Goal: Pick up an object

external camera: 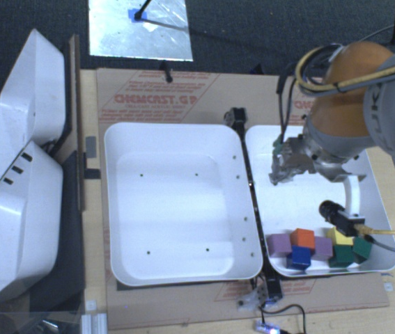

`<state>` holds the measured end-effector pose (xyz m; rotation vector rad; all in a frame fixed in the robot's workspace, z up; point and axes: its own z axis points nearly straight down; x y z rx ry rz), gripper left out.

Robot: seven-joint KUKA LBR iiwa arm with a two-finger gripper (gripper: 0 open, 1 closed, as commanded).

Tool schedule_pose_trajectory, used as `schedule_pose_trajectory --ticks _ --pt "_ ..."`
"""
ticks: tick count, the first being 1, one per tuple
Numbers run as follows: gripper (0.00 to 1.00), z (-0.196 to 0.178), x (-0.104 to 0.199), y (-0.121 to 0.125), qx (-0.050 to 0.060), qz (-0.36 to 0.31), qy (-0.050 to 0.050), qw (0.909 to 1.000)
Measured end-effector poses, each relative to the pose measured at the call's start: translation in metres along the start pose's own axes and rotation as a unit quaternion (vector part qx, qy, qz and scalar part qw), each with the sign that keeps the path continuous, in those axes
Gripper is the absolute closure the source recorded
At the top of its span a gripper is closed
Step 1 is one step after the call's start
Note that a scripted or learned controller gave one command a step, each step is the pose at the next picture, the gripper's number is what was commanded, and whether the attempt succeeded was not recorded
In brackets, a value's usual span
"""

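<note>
A grey arm (364, 103) with an orange band is reaching in from the right, its pincer (281, 176) hanging over the right bin (267, 145). Whether the pincer is released or clenched cannot be told; nothing is showing between its tips. Below and to its right, apart from it, blocks are lying clustered: purple (279, 243), orange (303, 239), blue (299, 257), yellow (339, 236), green (342, 255). The left bin (176, 200) is sitting to its left.

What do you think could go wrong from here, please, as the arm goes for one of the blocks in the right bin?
1. The blocks, among them the orange block and blue block, sit packed together, so the fingers may find no gap.
2. They lie against the right bin's near wall, which could block a finger.
3. The gripper hangs well away from the pile, so a straight descent would probably close on nothing.
</note>
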<state>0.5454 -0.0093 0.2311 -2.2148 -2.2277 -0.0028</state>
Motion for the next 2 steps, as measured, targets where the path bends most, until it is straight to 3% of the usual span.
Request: schedule_pose_trajectory --ticks 2 --pt "1.0 0.005 0.096 -0.008 0.001 0.001 0.0 1.0"
